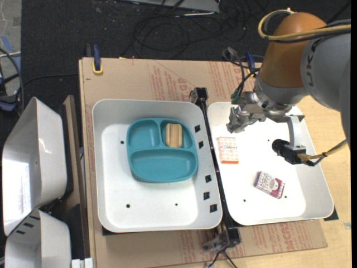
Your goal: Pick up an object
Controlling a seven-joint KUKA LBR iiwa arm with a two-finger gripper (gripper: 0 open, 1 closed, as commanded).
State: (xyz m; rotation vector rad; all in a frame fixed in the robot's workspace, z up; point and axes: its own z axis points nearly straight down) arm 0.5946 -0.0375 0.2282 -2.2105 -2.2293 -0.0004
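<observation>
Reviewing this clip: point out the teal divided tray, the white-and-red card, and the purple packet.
teal divided tray (159,163): camera view, large lower compartment.
white-and-red card (227,149): camera view, centre of its face.
purple packet (270,184): camera view, middle of its top.

A: Where is the arm coming in from?
B: It is reaching in from the right edge of the view, with the grey link lying across the upper right corner and the orange band sitting just above the wrist.
A: And the wrist?
B: It is pointing down and toward the left, carrying the gripper at its lower end.
A: How is the gripper standing?
B: It is hanging with its tips aimed downward and left. Whether the tips are apart or together is too small and dark to tell.
</observation>
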